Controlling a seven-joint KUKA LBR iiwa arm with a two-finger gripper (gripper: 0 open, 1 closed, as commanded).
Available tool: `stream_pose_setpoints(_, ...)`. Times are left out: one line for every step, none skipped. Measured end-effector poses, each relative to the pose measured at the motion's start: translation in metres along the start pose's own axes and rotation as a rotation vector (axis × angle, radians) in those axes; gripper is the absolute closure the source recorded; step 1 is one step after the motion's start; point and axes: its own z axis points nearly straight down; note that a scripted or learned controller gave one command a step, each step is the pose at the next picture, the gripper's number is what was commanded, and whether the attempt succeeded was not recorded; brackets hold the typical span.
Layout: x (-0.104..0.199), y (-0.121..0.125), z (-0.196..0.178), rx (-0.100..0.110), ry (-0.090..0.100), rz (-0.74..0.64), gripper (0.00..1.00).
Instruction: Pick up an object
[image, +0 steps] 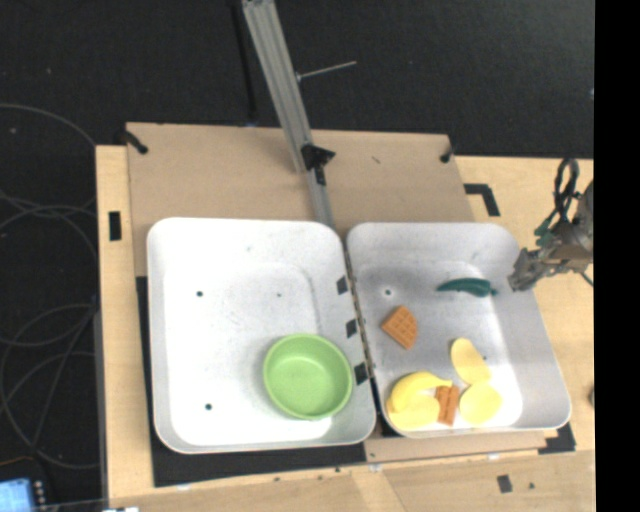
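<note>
The right bin (520, 330) holds an orange waffle-like piece (400, 326), a dark teal object (467, 287), and several yellow pieces (450, 390) with a small orange stick (447, 404) among them near the front. A green bowl (307, 375) sits in the left bin (200, 260) at its front right. My gripper (528, 272) hangs at the right bin's right rim, just right of the teal object and apart from it. Nothing shows between its fingers.
A grey metal rail (285, 100) slants from the top of the view down to the gap between the bins. Dark cables (40, 290) lie on the floor at the left. Brown board (290, 180) lies behind the bins.
</note>
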Motion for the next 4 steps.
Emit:
stream_pose_setpoints(0.054,0.004,0.011,0.004,0.001,-0.002,1.0)
stream_pose_setpoints(0.103,-0.003,0.004,0.005,0.003,-0.004,1.0)
stream_pose_setpoints(0.158,-0.002,-0.006,0.004,0.004,-0.006,1.0)
stream_pose_setpoints(0.208,0.003,0.007,0.007,0.002,-0.002,1.0)
